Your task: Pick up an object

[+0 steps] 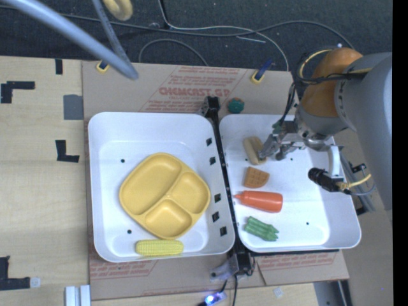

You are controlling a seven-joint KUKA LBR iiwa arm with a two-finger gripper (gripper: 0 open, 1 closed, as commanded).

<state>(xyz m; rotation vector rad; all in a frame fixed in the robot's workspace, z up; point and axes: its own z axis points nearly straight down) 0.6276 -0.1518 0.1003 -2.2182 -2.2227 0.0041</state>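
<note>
The arm is reaching in from the right and its gripper (pixel 273 146) is hanging low over the right bin (pixel 344 234), right next to a tan toy piece (pixel 252 149) near the bin's top left. I cannot tell how wide the pincer is or if it is holding anything. That tan piece is looking like the thing to pick up. Below it a brown waffle-like piece (pixel 256 178) is lying, then an orange carrot (pixel 259 201), then a green bean pod (pixel 262 229). The grab might go wrong, I think, because the tan piece is small and sitting just beside the bin wall, so the pincer could bump the wall or push the piece away. The left bin (pixel 102 171) is holding a yellow plate (pixel 164 194) with sections and a corn cob (pixel 159 248) near its front edge. Both bins are sitting on brown cardboard (pixel 191 85) on a pale wooden bench (pixel 32 190), with black cables (pixel 185 34) lying behind.
</note>
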